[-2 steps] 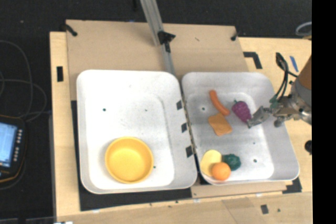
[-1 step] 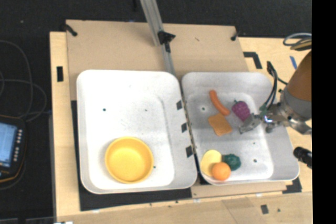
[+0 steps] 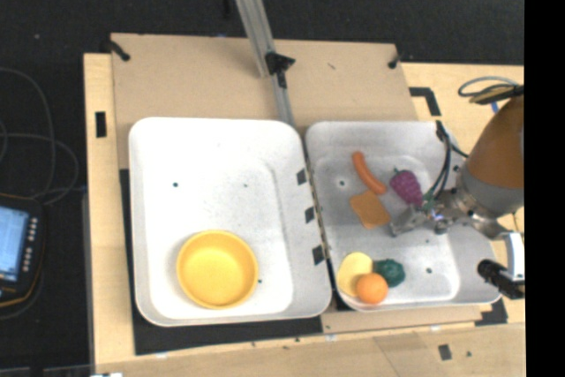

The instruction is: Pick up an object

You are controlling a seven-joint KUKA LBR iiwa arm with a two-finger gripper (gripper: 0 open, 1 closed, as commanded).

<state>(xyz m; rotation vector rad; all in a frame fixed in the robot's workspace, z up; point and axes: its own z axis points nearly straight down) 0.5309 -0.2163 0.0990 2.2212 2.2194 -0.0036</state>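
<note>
We see the gripper (image 3: 408,223) low inside the right bin (image 3: 424,141), but we cannot tell what it is doing. Right beside it sit a purple grape toy (image 3: 406,185), an orange block (image 3: 370,210) and a carrot (image 3: 368,172). A yellow lemon (image 3: 354,266), an orange ball (image 3: 372,288) and a green toy (image 3: 389,271) crowd the near corner. A yellow bowl (image 3: 217,268) sits in the left bin (image 3: 212,154)

white bins (image 3: 159,154): 2 | yellow bowl (image 3: 217,268): 1 | small toy foods (image 3: 406,185): 6
</note>
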